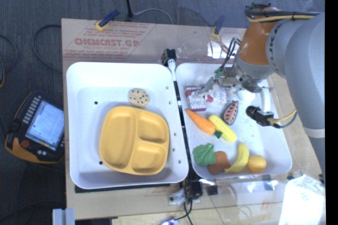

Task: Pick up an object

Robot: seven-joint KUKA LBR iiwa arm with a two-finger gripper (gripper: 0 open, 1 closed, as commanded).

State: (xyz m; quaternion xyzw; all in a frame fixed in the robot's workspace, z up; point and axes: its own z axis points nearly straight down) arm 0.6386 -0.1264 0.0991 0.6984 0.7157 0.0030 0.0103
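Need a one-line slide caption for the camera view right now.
Arm's gripper low over toy food in the right bin; yellow tray and cookie in the left bin.

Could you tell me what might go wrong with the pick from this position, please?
The gripper sits over the right bin's far end, where a red-and-white packet and a watermelon slice lie close together, so it may nudge both or close on neither. The carrot and corn touch just below, so one could shift with the other.
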